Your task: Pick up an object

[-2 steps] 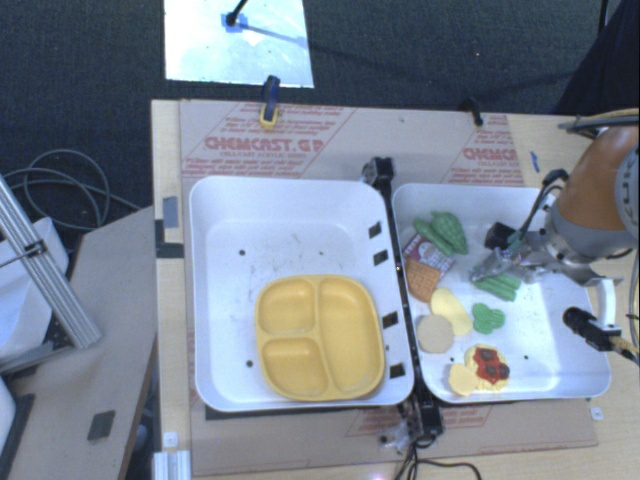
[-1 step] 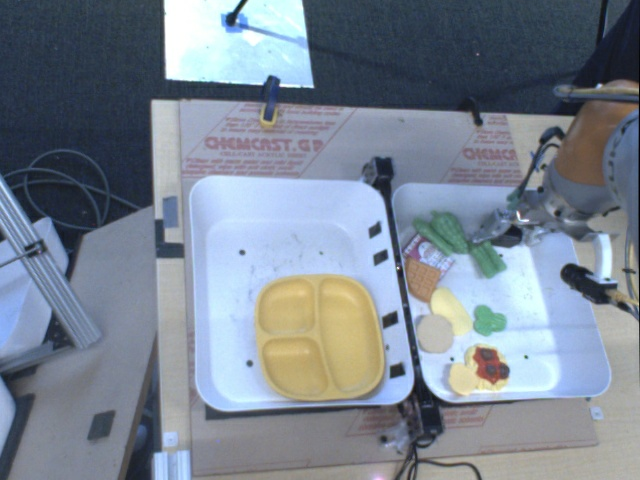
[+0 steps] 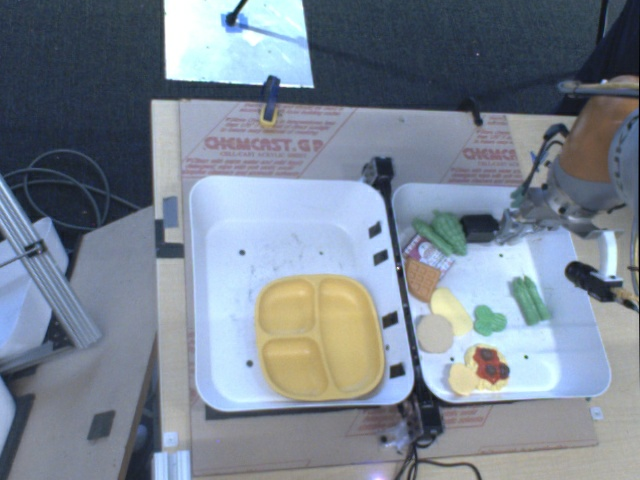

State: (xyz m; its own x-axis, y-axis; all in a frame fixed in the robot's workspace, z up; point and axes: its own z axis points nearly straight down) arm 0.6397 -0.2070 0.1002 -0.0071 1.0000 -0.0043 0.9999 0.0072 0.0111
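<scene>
A small black rounded block (image 3: 478, 228) lay in the right-hand shallow white plastic bin (image 3: 575, 343), right up against the tip of the claw (image 3: 508, 226) on its side toward the other bin. Whether the block touched the claw or only sat beside it could not be told, nor could it be told whether the claw was released or clenched. Just past the block, farther from the claw on that same side, lay a cluster of green toy pea pods (image 3: 441, 233). Nearer the camera than the claw and off toward the divider sat a tan waffle-patterned toy wedge (image 3: 424, 273). Beyond it came a pale yellow oblong toy (image 3: 451, 311), with a round beige disc (image 3: 434, 333) touching it and a small green lobed toy (image 3: 489, 320) just beside it. Almost straight toward the camera from the claw, near but apart, lay a green ribbed toy bean pod (image 3: 530, 300). Farthest from the claw within that bin, by the near wall, was a yellow toy piece topped with red and dark spots (image 3: 480, 368). The claw stood over the far part of this bin, at the end of the grey arm with an orange band (image 3: 600, 138) reaching in from the right. Well away from the claw, across the divider, the left-hand shallow white bin (image 3: 230, 218) held a yellow three-compartment plastic plate (image 3: 320, 336) in its near half.
</scene>
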